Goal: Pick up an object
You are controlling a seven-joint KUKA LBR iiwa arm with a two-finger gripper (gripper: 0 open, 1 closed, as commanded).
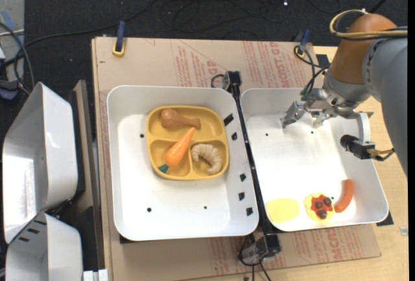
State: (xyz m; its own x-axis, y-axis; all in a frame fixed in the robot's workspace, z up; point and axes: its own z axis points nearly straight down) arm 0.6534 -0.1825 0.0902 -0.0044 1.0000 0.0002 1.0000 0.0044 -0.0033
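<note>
My gripper (302,119) hangs over the far part of the right bin (295,166), its two fingers spread apart and nothing between them. Along that bin's near edge lie a flat yellow disc (283,209), a small round toy with red and dark toppings (319,204) and an orange-red sausage (345,195), all well in front of the gripper. In the left bin (130,176) a yellow divided plate (150,143) holds a brown drumstick (178,119), an orange carrot (180,148) and a pale curled shrimp (209,156).
The grey arm with its orange band (363,46) comes in from the upper right. A black divider (245,156) runs between the bins. White containers (39,143) stand to the left of the bench. Cables lie on the dark floor behind.
</note>
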